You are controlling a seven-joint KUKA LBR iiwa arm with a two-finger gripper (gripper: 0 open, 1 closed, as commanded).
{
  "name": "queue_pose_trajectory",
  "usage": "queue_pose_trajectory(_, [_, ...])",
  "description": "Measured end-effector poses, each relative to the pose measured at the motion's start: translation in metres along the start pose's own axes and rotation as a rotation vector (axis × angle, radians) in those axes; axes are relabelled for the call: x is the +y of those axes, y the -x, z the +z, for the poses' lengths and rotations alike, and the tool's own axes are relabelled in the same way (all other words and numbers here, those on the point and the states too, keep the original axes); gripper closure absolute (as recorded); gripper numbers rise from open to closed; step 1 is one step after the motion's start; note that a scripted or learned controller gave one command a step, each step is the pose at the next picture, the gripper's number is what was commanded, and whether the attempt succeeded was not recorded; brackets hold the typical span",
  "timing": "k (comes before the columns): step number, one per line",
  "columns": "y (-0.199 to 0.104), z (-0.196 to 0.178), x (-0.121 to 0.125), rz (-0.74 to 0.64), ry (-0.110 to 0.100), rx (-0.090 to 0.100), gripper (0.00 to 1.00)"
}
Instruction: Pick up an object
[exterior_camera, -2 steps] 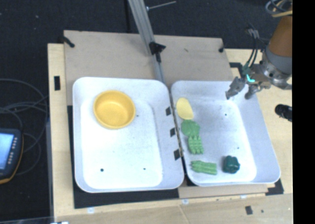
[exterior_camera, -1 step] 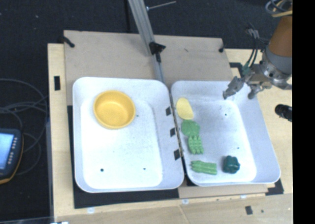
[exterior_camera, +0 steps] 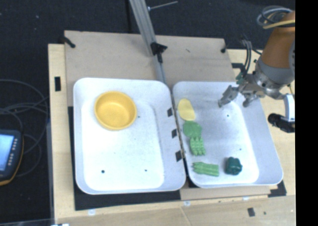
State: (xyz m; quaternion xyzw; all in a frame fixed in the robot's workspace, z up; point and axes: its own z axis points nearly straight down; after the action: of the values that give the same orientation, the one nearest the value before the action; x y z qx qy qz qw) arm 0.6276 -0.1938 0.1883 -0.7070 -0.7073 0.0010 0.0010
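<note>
One yellow bowl (exterior_camera: 116,110), roughly four green pieces (exterior_camera: 193,130), one yellow.

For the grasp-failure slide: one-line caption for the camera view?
Open gripper poised over the right bin, holding nothing; green toys and a yellow piece line its left side; yellow bowl in left bin.

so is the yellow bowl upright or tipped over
Upright. The yellow bowl sits in the left bin with its round opening facing up, rim showing all the way around and its hollow inside visible.
</note>
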Motion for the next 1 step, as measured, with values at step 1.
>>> queue_pose_trajectory(1, [0.0036, 0.0476, 0.0078, 0.000, 0.000, 0.000, 0.00])
